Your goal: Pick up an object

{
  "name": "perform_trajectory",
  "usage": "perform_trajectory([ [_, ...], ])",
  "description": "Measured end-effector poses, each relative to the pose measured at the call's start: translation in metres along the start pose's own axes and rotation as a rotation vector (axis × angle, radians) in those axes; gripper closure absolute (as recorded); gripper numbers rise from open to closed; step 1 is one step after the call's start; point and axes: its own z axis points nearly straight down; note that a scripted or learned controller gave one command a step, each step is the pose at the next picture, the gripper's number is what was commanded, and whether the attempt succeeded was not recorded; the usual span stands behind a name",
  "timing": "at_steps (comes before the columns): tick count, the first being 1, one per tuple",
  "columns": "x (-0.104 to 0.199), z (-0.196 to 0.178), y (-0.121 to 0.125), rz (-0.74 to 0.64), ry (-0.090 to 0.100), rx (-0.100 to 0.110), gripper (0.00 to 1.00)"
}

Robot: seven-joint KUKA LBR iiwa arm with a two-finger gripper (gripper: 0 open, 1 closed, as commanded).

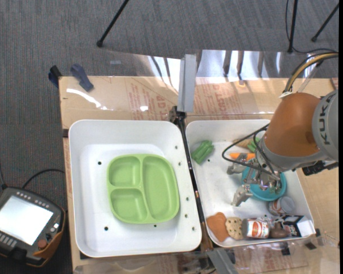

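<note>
Near edge of the right bin [201,210]: cookie [234,227], can [255,229], all untouched. Just beyond, the gripper [252,188] hovers over the teal dish [268,189], fingers spread and holding nothing. Farther back lies a green toy [202,151], so the pick is not yet made.

Grey carpet [40,27] surrounds a cardboard-topped bench [131,93]. Thin black stand legs [115,17] cross the floor. A handheld screen, probably a control pendant [23,224], lies lower left.
</note>
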Motion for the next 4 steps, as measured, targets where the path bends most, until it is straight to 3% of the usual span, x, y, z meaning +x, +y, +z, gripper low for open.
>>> perform_trajectory([
  [1, -0.050, -0.001, 0.019, -0.070, -0.005, 0.001, 0.00],
  [2, -0.013, -0.001, -0.006, -0.138, -0.002, 0.002, 0.00],
  [3, -0.034, -0.001, -0.003, -0.180, -0.004, 0.002, 0.00],
  [4, -0.018, -0.001, 0.011, -0.175, -0.002, 0.000, 0.00],
])
